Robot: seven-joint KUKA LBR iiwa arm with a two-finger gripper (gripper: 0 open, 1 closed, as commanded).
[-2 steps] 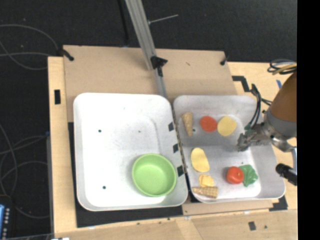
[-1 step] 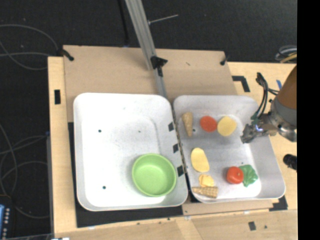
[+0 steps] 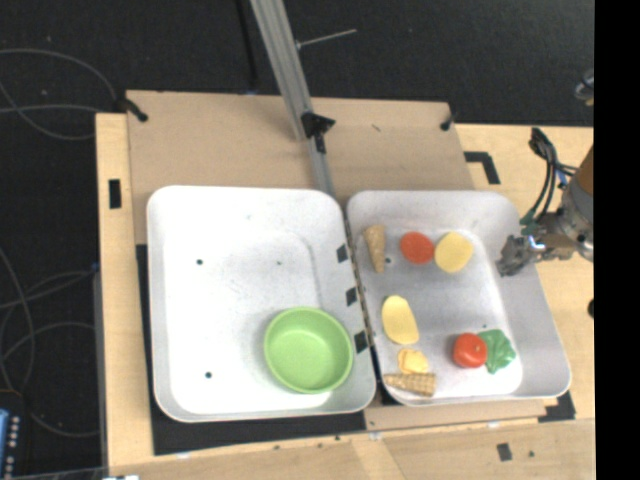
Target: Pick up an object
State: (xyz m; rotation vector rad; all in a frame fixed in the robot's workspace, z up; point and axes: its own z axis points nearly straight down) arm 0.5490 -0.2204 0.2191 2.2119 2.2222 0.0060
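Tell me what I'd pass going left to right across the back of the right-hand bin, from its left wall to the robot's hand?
Cone-shaped beige piece → red round piece → yellow round piece → the robot's hand, over the bin's right rim.

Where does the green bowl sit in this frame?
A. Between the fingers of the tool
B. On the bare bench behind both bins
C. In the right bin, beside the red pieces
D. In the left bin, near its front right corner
D. The green bowl rests on the floor of the left bin, toward its front right corner, while the tool is over at the right bin's far edge.
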